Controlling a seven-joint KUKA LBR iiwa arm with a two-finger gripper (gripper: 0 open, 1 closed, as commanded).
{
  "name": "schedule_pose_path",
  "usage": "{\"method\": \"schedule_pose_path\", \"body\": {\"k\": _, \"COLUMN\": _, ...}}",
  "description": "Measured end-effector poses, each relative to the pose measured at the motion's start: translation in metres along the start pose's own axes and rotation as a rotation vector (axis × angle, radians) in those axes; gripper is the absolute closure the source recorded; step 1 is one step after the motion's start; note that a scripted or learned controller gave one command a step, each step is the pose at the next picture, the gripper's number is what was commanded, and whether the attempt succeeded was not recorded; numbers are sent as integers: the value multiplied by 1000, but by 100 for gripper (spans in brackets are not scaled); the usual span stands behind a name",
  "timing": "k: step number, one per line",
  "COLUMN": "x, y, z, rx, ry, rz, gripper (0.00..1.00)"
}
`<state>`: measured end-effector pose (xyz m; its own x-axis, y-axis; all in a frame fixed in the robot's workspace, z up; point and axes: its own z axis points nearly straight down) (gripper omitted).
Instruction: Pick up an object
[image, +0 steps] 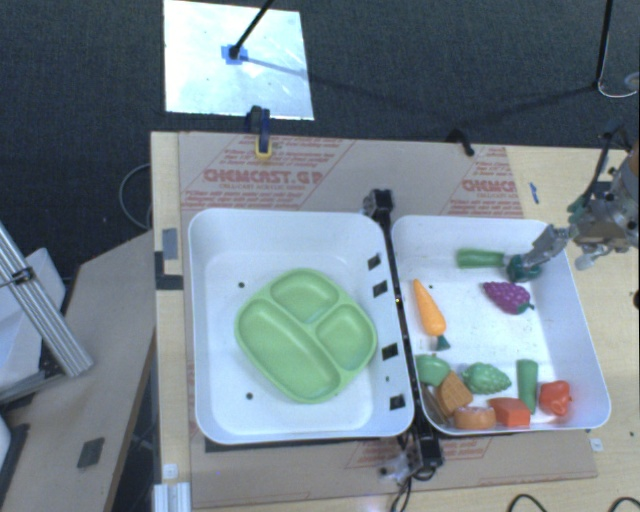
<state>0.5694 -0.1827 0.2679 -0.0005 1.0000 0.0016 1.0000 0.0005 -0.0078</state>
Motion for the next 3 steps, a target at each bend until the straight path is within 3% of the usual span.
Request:
{"method": "schedule_pose_path", "body": {"k": 1, "x": 0, "y": 2, "z": -6, "rx": -10, "ry": -2, "rz": -3, "gripper": 0}}
{"method": "schedule_pose_path", "body": {"k": 3, "x": -1, "y": 13, "z": 97, "rx": -6, "ry": -2, "rz": -1, "gripper": 0}}
